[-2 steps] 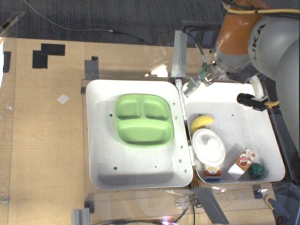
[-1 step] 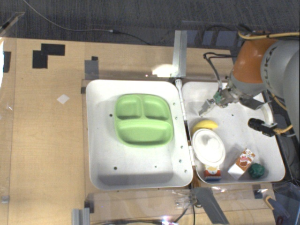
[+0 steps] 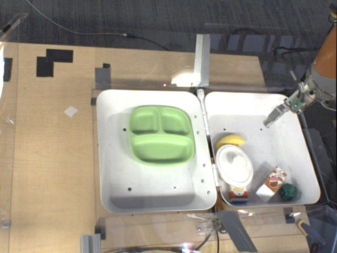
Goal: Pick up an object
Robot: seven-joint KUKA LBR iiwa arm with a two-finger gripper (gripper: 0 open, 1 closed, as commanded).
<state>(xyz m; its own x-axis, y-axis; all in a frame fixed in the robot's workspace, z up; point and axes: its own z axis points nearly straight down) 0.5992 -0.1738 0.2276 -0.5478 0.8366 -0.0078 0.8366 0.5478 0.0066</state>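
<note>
The right bin (image 3: 247, 112) holds several objects along its near side. A yellow banana-like piece (image 3: 230, 140) lies by the left wall, touching a round white bowl (image 3: 235, 164) just in front of it. A small red and blue box (image 3: 238, 195) sits at the bowl's near edge. A white and orange carton (image 3: 272, 184) leans next to a dark green lump (image 3: 288, 192) in the near right corner. My gripper (image 3: 269, 120) hangs slanted over the bin's far right part, apart from all of these, with nothing seen in it.
A green divided plate (image 3: 160, 134) lies in the left bin (image 3: 105, 157). A metal post (image 3: 202, 62) stands behind the wall between the bins. The arm's orange band (image 3: 325, 67) is at the right edge. Wooden benchtop (image 3: 47, 157) spreads to the left.
</note>
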